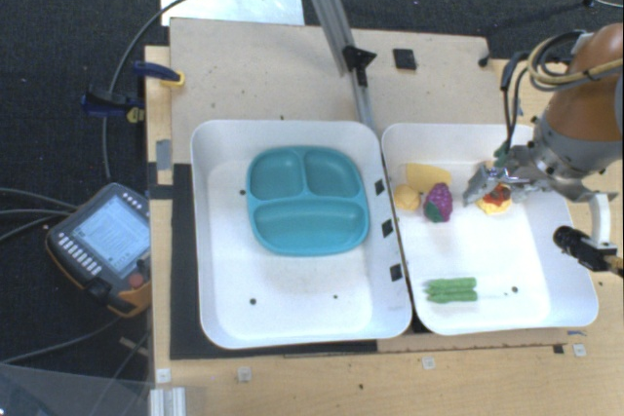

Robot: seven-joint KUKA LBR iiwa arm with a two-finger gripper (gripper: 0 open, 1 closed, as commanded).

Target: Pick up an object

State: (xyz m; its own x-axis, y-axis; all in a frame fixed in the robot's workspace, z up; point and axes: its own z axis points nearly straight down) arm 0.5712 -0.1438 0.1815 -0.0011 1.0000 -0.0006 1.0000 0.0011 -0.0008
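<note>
Grey arm (575,146), orange band, black cables, metal claw (485,182).

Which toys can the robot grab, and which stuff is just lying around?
For the job:
gripper
red and yellow toy by the gripper
purple toy
yellow pieces
green beans
right bin they lie in

Just lying about:
teal divided plate in the left bin
handheld controller
blue clamp

The grey arm (585,112) reached in from the right, its orange band above the wrist, bent down toward the left. Its gripper (490,186) hung low, pointing leftward.
</note>
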